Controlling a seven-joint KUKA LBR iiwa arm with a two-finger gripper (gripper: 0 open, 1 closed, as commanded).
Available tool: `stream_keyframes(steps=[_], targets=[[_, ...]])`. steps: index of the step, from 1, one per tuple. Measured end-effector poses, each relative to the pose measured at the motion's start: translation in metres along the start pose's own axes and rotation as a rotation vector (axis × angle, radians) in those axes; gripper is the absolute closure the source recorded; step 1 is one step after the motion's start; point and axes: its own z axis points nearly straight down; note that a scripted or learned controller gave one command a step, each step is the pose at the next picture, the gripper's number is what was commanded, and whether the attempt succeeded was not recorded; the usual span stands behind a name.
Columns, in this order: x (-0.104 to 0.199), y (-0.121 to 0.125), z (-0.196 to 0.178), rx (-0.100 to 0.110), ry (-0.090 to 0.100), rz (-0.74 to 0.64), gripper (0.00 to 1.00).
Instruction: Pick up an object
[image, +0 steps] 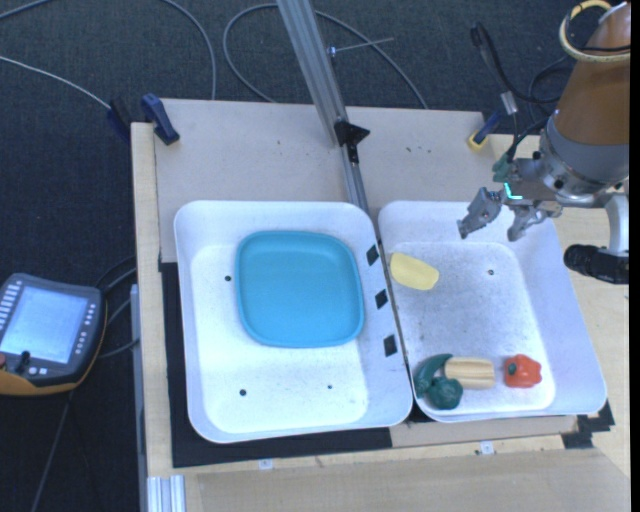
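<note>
The end effector (499, 222), spread open and empty, hovers near the yellow piece (413, 271).

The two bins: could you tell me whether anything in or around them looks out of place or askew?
Nothing stands out. The blue plate lies flat in the left bin; the yellow piece, green item, tan block and red item lie inside the right bin. The gripper, open, holds nothing.

The arm (592, 95) comes in from the far right, its orange band uppermost and the grey wrist below it, pointing down and leftward. The pincer (497, 220) hangs at its tip with both fingers (480, 213) spread apart (nothing sits between them), tips angled down.
</note>
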Motion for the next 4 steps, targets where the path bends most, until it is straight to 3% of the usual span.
stream_keyframes(steps=[1,2,4], targets=[[0.000,0.000,0.000,0.000,0.000,0.000,0.00],[0.000,0.004,0.062,0.005,0.000,0.000,0.00],[-0.005,0.000,0.148,0.004,0.000,0.000,0.00]])
